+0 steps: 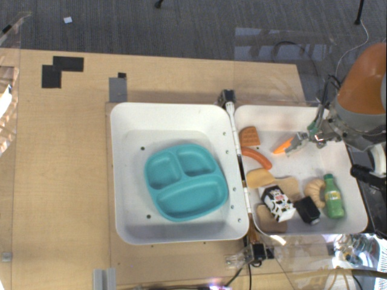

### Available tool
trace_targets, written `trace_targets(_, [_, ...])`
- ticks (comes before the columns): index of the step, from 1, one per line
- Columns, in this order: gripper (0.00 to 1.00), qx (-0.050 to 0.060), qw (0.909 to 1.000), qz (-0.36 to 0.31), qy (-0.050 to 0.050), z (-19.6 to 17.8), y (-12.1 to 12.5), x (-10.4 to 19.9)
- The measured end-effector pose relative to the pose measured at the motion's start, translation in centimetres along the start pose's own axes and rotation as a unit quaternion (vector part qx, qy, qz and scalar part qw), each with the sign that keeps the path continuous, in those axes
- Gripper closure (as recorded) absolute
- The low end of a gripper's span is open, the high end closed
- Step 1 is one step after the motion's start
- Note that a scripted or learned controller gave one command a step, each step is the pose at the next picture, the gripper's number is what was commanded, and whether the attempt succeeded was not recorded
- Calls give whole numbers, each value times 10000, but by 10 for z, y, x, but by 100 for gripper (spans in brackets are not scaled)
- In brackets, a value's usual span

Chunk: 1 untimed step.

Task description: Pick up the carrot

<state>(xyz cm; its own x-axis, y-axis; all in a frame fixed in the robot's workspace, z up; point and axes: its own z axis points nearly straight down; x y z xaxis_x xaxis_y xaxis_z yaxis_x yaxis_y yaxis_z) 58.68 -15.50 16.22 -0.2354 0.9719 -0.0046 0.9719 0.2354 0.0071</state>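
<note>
The small orange carrot (281, 147) is in the right bin (272, 115), in its upper middle part. My gripper (297, 141) reaches in from the right, below the orange wrist band. Its grey fingers are closed around the carrot's right end, and the rest of the carrot sticks out to the left, tilted slightly downward. Whether the carrot is touching the bin floor or raised just above it, I cannot tell.
The right bin also holds a waffle piece (250, 136), a sausage (256, 157), a bread slice (260, 177), a cow-patterned carton (277, 202), a black block (307, 210), a croissant (315, 190) and a green bottle (332, 195). A teal divided plate (184, 180) lies in the left bin (130, 162).
</note>
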Motion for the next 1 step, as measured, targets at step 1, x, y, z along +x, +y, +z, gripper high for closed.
trace_targets(1, [0, -114, 9999, 82, -58, 68, 53, -37])
